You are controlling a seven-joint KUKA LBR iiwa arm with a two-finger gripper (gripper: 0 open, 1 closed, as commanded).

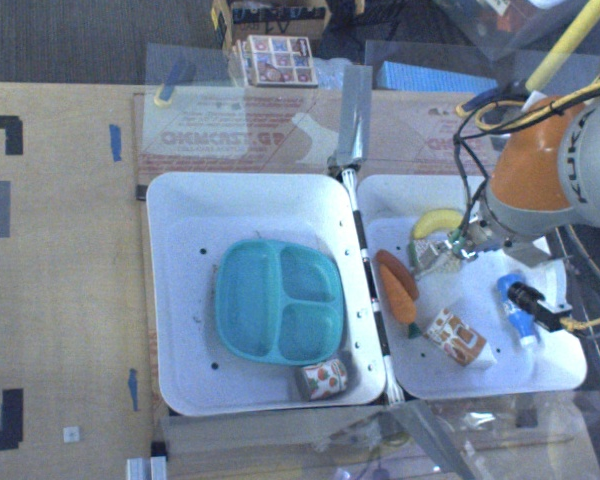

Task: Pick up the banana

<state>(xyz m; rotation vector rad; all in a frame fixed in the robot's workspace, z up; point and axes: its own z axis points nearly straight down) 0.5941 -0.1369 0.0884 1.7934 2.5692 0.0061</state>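
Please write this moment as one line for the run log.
stage: reaching | gripper: in right bin, just below banana | banana: not lifted, at bin's back | nearby: carrot | left bin: plate

You have the teal three-compartment plastic tray (pixel 279 302) in the left white bin (pixel 170 268); yellow banana (pixel 437 222), orange carrot (pixel 396 287) and small printed carton (pixel 458 337) lie in the right white bin (pixel 560 363).
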